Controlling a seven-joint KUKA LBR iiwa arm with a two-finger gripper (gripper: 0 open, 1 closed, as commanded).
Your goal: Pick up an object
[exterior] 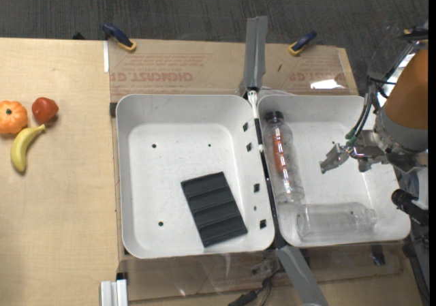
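Camera view puts my gripper (335,159) over the right bin (340,103), toward its 3 o'clock side, hanging above bare white floor with nothing between the fingers; whether they are spread or closed I cannot tell from this angle. Two clear plastic bottles lie in that bin. The upright-lying bottle (283,158) runs along the 9 o'clock wall, cap toward 12 o'clock, with a red-orange label strip down its body. The second bottle (335,219) lies crosswise along the 6 o'clock wall, near the first one's base. I judge both to be light, thin-walled and slick, likely to roll or squirt away if pinched off-centre and to buckle if squeezed hard, so I would close across the narrow width at mid-body, fingers square to the long axis. The labelled one is the nearer to my tool, at about 9 o'clock from it. In the left bin (129,182) one dark ribbed block (214,208) lies flat toward 6 o'clock; it looks stiff and less slippery, best taken across its short sides. Out on the bench (54,230), well off at 9 o'clock, I count one orange fruit (11,118), one red fruit (45,110) and one banana (23,148), plus two clamps (118,37) at the cardboard's 12 o'clock edge.
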